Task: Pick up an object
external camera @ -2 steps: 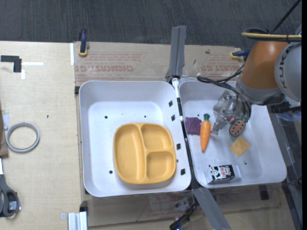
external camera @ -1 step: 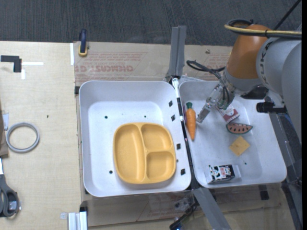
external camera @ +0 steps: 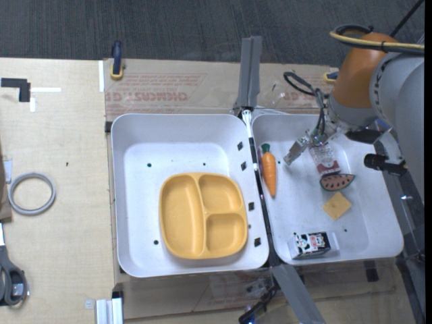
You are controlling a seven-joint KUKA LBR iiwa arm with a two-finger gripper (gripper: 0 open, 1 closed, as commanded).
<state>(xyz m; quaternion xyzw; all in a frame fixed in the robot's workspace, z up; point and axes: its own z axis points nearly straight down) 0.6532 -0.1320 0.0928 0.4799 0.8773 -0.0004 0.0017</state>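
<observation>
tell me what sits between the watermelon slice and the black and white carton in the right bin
In the camera view, a yellow cheese wedge lies between the watermelon slice and the black and white carton, on the right bin floor, just below the slice.

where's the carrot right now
The carrot lies in the right bin in the camera view, along its left wall beside the divider, green top pointing away from the camera. The end effector is to its right.

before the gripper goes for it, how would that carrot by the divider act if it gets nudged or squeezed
The carrot looks like a smooth toy, so probably stiff and light for its size. Its round, tapered body lies lengthwise beside the right bin's left wall, so a sideways nudge would likely roll it. The glossy skin may slip in the gripper if pinched near the narrow tip.
</observation>
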